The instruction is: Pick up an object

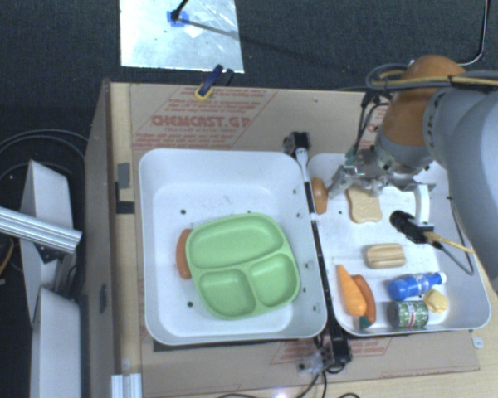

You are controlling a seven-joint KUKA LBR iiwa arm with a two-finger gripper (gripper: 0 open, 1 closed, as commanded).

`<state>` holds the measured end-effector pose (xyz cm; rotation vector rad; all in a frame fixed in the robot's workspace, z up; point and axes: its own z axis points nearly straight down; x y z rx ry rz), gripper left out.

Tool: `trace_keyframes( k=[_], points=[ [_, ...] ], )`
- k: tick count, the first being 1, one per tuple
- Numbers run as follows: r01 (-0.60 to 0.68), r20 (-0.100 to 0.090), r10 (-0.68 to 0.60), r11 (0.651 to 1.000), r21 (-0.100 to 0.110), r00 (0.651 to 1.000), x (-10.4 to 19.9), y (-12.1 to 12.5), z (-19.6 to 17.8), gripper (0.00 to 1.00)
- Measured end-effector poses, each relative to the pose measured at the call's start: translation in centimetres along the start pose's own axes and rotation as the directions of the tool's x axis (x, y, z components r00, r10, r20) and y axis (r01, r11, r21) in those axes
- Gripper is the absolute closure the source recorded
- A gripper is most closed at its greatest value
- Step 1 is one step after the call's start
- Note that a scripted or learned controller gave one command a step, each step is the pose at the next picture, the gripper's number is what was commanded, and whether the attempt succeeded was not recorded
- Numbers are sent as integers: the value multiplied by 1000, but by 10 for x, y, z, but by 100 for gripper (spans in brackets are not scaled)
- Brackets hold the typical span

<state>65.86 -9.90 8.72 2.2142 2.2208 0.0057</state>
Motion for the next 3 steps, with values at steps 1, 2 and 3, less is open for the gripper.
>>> trace_keyframes(
  k=[1,2,3],
  points=[
    [-1,0,1,1000,-1,1000,-10,2,0,0],
    [-1,2,1,1000,-1,1000,-42,-4,0,0],
    [-2,0,2,1000,3,1000,-69,-4,-10,0]
  ],
)
